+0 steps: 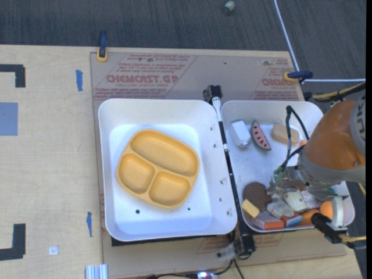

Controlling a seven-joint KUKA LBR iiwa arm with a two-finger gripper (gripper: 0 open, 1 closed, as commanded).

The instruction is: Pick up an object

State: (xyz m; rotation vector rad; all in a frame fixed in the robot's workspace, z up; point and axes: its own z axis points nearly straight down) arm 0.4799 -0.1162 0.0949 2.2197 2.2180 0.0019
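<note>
The left bin (110, 156) holds a yellow divided plate (158, 167). Right of it, the right bin (232, 112) carries a watermelon slice (260, 135), a white block (240, 132), a brown disc (254, 192) and a heap of small toys (285, 211). The gripper (283, 182) hangs over that heap; whether it grips anything, I cannot tell.

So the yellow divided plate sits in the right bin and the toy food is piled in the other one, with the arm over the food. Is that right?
Not quite. The camera view shows the yellow plate in the left bin. The toy food, such as the watermelon slice, lies in the right bin, with the arm over it.
</note>
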